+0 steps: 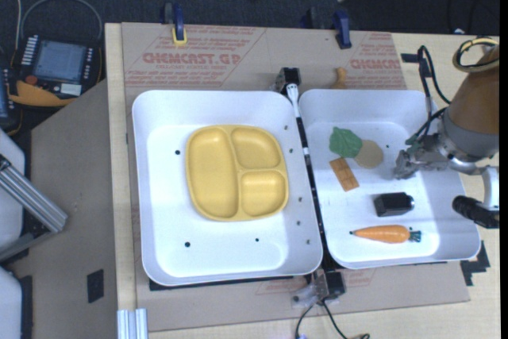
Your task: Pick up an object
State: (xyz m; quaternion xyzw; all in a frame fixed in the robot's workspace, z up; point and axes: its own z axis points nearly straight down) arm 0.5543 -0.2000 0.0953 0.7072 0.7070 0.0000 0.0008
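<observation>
While the pincer (406,161) hangs low over the right bin (444,250), nothing's been lifted, so the whole pick is still to do. Can't tell if it's apart or together from this angle. Likeliest target looks like the black block (394,204), just below the pincer, long axis roughly left-right. A carrot (382,233) lies below the block, tip pointing left.

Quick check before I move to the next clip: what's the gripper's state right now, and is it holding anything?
Gripper: cannot be told; it sits over the right bin near the tan disc, with no object seen between its fingers.
</observation>
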